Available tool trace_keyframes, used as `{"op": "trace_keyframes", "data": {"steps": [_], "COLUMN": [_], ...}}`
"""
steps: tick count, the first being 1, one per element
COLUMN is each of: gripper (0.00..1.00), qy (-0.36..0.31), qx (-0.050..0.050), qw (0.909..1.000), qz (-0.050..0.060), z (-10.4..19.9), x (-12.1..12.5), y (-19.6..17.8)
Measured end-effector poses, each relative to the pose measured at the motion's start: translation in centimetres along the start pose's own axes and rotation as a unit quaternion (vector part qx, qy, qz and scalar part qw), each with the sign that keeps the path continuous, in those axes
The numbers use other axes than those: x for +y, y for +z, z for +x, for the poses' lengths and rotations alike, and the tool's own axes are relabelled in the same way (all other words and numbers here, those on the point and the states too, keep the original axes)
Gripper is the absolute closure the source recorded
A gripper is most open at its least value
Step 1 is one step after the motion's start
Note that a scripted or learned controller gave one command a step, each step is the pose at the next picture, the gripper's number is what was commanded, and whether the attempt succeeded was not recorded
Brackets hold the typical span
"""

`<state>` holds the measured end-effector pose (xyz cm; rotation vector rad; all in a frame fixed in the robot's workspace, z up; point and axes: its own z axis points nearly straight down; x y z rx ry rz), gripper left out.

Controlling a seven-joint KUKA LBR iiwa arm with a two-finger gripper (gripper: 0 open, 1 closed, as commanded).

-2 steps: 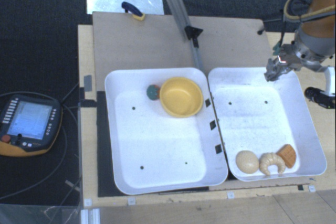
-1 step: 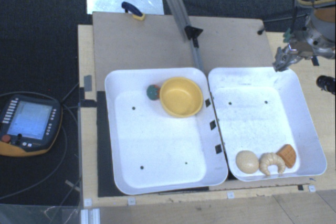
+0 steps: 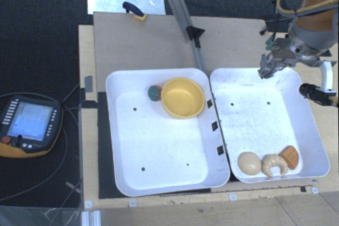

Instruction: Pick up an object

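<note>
Counter (image 3: pixel 159 45) carries two white bins side by side. The left bin (image 3: pixel 159 166) holds a yellow bowl (image 3: pixel 183 97) at its far edge, a small dark green ball (image 3: pixel 154 93) touching its left side. The right bin (image 3: pixel 265 119) holds a pale round bun (image 3: pixel 249 163), a croissant (image 3: pixel 274 164) and an orange wafer (image 3: pixel 290 156), perhaps a cracker, in its near corner. The hand (image 3: pixel 267 71) hangs over the right bin's far edge; whether it is spread I cannot tell.

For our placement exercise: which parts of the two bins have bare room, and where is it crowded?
Left bin: bare below the yellow bowl and green ball. Right bin: bare middle. Crowded: its near edge, with bun, croissant, cracker.
</note>
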<state>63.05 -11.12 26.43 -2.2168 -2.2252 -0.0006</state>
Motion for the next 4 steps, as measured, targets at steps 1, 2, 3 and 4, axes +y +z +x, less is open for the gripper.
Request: {"op": "trace_keyframes", "data": {"steps": [1, 2, 3, 4], "gripper": [1.00, 1.00, 1.00, 1.00], "qy": [0.000, 0.000, 0.000, 0.000], "qx": [0.000, 0.000, 0.000, 0.000], "qw": [1.0000, 1.0000, 1.0000, 1.0000], "qz": [0.000, 0.000, 0.000, -0.001], "z": [4.2, 9.3, 14.2, 18.8], "x": [-0.4, -1.2, -2.2, -3.5], "y": [0.4, 1.9, 3.2, 2.5]}}
